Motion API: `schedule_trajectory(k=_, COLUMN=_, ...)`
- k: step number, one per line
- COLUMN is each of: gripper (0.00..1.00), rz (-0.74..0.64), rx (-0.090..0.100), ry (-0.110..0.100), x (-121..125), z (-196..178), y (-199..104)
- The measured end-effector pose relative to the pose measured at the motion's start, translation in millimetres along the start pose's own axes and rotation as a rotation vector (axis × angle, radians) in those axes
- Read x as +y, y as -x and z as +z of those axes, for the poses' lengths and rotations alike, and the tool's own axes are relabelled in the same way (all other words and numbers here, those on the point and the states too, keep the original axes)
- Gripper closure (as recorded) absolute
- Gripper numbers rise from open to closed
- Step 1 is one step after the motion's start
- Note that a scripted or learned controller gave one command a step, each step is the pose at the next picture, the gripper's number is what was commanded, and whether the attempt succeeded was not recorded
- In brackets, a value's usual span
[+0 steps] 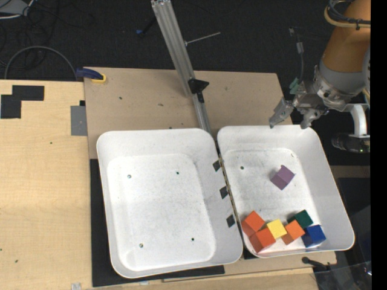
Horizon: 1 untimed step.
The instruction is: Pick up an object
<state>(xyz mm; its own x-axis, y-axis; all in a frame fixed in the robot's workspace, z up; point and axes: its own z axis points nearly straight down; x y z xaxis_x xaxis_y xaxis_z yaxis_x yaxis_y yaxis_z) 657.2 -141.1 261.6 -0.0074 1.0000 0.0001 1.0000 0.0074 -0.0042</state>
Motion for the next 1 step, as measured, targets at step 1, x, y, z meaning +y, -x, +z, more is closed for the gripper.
schedule_trajectory(k=1, gripper=0.0, rz=0.01, rx=0.0, ry=0.003, x=11.5, z=173.5, y=41.7)
